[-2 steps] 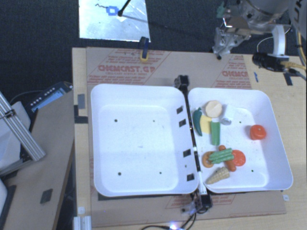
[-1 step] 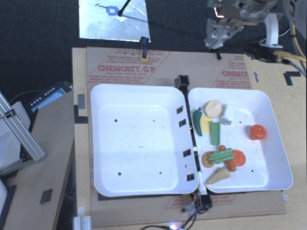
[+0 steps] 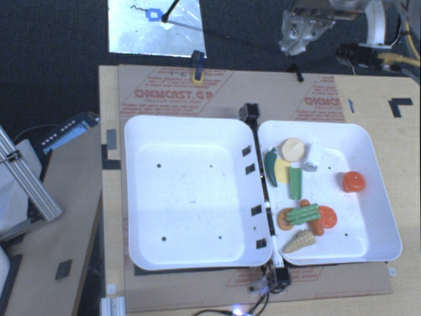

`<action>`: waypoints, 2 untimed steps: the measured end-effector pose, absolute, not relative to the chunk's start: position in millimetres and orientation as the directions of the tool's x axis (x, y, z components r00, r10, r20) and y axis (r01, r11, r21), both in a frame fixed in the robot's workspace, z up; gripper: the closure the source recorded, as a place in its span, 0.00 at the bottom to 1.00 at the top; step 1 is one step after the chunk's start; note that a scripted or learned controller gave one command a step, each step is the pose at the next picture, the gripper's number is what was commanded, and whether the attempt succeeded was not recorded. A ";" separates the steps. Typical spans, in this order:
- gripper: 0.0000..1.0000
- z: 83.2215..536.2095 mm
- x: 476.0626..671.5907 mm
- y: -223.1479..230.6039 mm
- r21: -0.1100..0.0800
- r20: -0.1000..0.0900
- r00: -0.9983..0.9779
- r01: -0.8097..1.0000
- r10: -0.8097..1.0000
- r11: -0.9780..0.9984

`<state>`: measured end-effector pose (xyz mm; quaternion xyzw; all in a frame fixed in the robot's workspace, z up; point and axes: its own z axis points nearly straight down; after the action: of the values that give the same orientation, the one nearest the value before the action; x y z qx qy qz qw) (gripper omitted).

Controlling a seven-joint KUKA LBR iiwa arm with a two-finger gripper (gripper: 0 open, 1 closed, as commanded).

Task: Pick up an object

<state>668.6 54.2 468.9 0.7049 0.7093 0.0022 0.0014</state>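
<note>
Two shallow white bins sit side by side on the bench, the left bin [image 3: 187,189] and the right bin [image 3: 368,196], with all the small items gathered in the right one. The gripper [image 3: 299,35] hangs high at the top of the camera view, beyond the far edge of the bench and well apart from both bins; it is blurred, and whether it is spread or closed cannot be told. Nothing can be seen between its tips.

Below the gripper, toward the near side, the right bin holds a pale round piece [image 3: 293,149] with a yellow block [image 3: 282,171] just under it, a dark green pepper [image 3: 270,165] against the bin's left wall, and a green cylinder [image 3: 295,182] lying upright in the frame. Further from the gripper lie an orange tomato [image 3: 354,182] off to the right, a ridged green vegetable [image 3: 302,214] across a red-orange slice [image 3: 325,217], and a cream corn cob [image 3: 299,241] nearest the front rim.
</note>
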 end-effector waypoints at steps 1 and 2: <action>1.00 499.7 668.5 83.5 0.006 0.001 -0.007 1.000 1.000 0.007; 1.00 527.5 668.5 88.1 0.005 0.000 -0.005 1.000 1.000 0.005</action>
<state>668.5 88.1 527.5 0.7054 0.7088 0.0018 0.0015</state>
